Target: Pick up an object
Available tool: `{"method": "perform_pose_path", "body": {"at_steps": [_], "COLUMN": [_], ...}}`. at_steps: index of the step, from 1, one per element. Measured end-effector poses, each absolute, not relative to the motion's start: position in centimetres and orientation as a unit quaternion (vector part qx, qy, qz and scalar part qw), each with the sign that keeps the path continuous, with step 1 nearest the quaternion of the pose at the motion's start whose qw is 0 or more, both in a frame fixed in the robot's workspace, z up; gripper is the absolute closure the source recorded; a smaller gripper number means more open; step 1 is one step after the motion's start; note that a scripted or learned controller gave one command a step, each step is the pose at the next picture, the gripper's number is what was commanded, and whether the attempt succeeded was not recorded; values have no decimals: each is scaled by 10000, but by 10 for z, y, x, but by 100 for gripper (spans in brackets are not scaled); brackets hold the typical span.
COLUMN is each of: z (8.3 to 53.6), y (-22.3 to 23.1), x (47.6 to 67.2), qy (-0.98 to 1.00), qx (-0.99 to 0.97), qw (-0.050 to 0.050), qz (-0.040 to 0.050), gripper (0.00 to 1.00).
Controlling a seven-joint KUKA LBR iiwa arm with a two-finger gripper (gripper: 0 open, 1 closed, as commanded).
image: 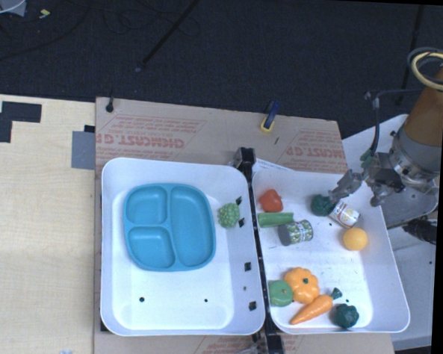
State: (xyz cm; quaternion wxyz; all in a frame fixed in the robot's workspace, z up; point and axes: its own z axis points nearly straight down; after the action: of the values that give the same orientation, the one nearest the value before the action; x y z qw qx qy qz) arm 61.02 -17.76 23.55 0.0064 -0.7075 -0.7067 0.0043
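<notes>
Camera view
Gripper (362, 185): seen at the right of the frame, above the right bin (394, 295); fingers are spread apart, nothing is held.
Small can (345, 214): lying just below the gripper; its label cannot be read.
Yellow ball (355, 239): beside the can.
Blue tray (169, 226): placed in the left bin (116, 308).
Cardboard (172, 132): printed with mirrored red letters, not readable for sure.

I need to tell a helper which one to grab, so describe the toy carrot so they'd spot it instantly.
Look in the right white bin, at its near edge. The toy carrot lies there slanted, just below the orange pumpkin and left of a dark green piece. It is the only long, tapered orange thing.
</notes>
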Motion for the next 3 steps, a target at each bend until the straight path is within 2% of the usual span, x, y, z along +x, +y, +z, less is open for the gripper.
{"method": "perform_pose_path", "body": {"at_steps": [1,3], "z": [244,136], "y": [-178,-170], "x": [613,618], "qy": [-7074,-7082], "qx": [-7068,-7060], "qw": [13,39], "qz": [6,20], "gripper": [0,0]}}
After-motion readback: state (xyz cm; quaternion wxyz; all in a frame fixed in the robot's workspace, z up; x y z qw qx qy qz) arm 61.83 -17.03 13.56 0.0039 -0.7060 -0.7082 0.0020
